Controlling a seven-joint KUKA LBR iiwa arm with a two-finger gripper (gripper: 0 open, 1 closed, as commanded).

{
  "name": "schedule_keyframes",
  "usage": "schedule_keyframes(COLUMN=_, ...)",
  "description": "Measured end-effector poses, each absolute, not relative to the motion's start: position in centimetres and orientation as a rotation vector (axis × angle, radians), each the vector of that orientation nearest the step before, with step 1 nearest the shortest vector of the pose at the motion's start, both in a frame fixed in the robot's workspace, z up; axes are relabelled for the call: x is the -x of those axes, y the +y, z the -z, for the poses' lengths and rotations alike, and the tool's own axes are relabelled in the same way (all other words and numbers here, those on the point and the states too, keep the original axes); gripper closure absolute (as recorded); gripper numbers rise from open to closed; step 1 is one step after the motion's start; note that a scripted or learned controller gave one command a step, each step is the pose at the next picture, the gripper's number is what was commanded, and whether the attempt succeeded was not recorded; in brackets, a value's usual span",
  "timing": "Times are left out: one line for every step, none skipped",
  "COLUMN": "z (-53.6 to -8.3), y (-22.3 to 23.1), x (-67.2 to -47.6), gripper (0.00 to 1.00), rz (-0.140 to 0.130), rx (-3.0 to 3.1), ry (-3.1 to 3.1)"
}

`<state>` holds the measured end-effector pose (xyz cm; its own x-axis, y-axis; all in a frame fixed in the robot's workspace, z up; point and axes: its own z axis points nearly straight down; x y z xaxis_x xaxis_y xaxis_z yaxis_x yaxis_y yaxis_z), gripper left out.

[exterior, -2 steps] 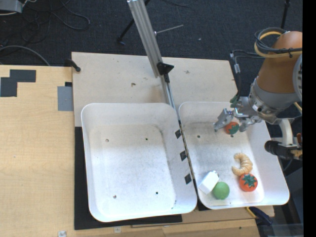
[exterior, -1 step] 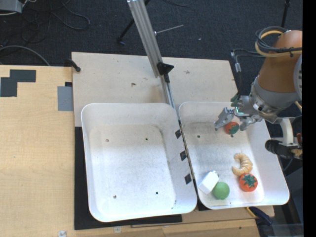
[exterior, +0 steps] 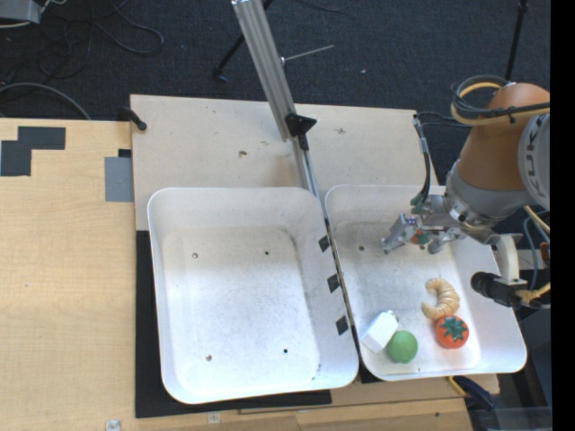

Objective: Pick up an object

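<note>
- Grey metal is what my gripper (exterior: pixel 411 239) is made of, and it hangs low over the upper middle of the right bin (exterior: pixel 503 359), reaching in from the right side.
- Whether my fingers are spread or pressed together I cannot tell; a small bit of orange and green shows among the metal parts, too small to identify.
- My arm (exterior: pixel 499 155) sits above it, with its orange band bulging over the bin's far right corner.
- Near the front of the right bin lie four things, well apart from my gripper: a pale curled pastry (exterior: pixel 441 297), a red tomato (exterior: pixel 452 331) just below it, a green ball (exterior: pixel 402 347), and a white block (exterior: pixel 380 330) touching the ball on its left.
- Beside it, the left bin (exterior: pixel 180 366) shows a speckled white floor.
- Both bins rest on a pale bench (exterior: pixel 216 146), with a slanted metal bar (exterior: pixel 268 61) running down to the seam between them.
- Left of the bench is a light wooden board (exterior: pixel 63 277); behind is dark carpet (exterior: pixel 377 34) with cables.
</note>
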<state>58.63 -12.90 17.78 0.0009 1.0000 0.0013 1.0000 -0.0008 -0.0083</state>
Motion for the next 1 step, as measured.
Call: schedule_keyframes(z=-13.12, y=-13.26, x=-59.07, gripper=0.0, rz=-0.007, rx=2.219, ry=-2.215)
